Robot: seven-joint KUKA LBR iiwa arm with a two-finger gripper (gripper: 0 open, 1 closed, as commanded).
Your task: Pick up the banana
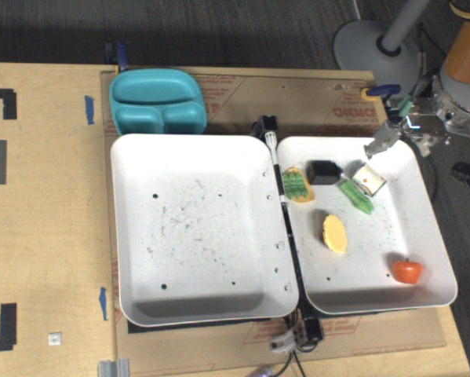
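The banana [334,234] looks like a short yellow oval lying flat in the middle of the right bin [431,210]. My gripper [381,142] hangs over that bin's far right corner, up and to the right of the banana and well apart from it. Nothing shows in its grasp. The grey arm with its orange band [462,49] reaches in from the upper right.
In the right bin lie a green and yellow piece [297,185] by the left wall, a black block [323,171], a green pod [357,195], a white and tan block [369,181] just below the gripper, and a red tomato [408,271]. A teal tray [157,100] stands behind the left bin [195,226].
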